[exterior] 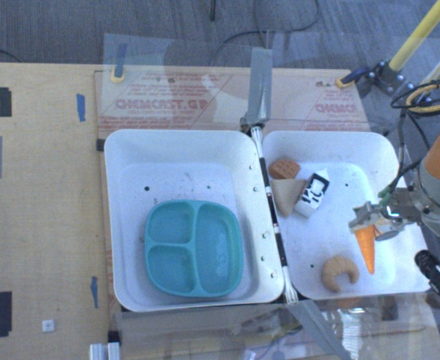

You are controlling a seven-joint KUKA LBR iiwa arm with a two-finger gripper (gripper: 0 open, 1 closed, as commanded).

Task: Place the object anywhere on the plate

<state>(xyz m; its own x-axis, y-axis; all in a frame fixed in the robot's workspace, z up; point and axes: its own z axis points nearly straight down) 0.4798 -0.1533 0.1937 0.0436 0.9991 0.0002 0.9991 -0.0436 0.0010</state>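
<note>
A teal divided plate [194,247] lies in the left bin [122,163], toward its front. My gripper [378,222] is over the right side of the right bin [340,145]. An orange toy carrot [366,249] has its wide end between the gripper's grey fingers [363,216] and its tip pointing toward the bin's front. The gripper is shut on the carrot. I cannot tell whether the carrot's tip touches the bin floor.
The right bin also holds a tan croissant [340,271] near the front, a white and black carton [312,193], a brown waffle piece [284,169] and a beige wedge [286,196] by the dividing wall [269,216]. Cables and a yellow pole [423,28] lie at the back right.
</note>
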